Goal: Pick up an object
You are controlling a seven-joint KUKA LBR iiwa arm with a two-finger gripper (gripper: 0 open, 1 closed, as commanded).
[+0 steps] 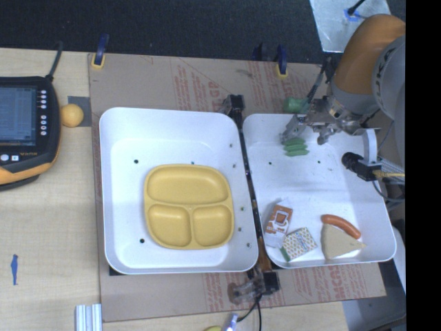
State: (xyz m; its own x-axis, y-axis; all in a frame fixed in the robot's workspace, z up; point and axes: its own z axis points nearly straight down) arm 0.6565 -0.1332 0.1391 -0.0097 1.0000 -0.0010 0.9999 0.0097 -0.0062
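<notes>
Gripper (306, 131) low over the right bin's (358, 185) far end, fingers seemingly spread, though blurred, green object (298, 147) lying just beneath and slightly nearer the camera, long axis roughly crosswise, contact uncertain.

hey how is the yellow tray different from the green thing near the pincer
The yellow tray lies in the left bin; the green thing lies in the right bin, just below the pincer. The yellow tray is far larger, with three compartments; the green thing is a small ridged piece. Both rest flat on a white bin floor.
</notes>
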